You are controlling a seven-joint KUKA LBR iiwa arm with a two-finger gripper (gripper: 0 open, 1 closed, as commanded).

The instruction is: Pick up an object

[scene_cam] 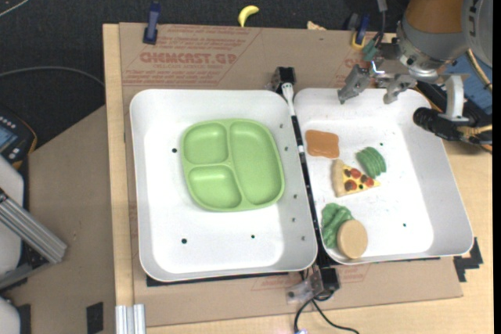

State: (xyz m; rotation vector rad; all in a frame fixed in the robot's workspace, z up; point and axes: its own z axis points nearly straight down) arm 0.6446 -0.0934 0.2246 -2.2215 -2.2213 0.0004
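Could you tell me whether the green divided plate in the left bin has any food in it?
Empty. All three compartments of the green divided plate show bare green; the toy food lies in the right bin.

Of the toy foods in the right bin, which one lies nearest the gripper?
The brown toast slice, at the bin's upper left, lies closest to the open gripper. The pizza slice, green vegetable and cookie lie farther down.

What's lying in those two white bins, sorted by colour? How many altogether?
Green: 3, the divided plate, a leafy piece, another leafy piece
Brown or tan: 2, a toast-like slab, a round biscuit
Mixed colours: 1, a pizza slice
Total: 6
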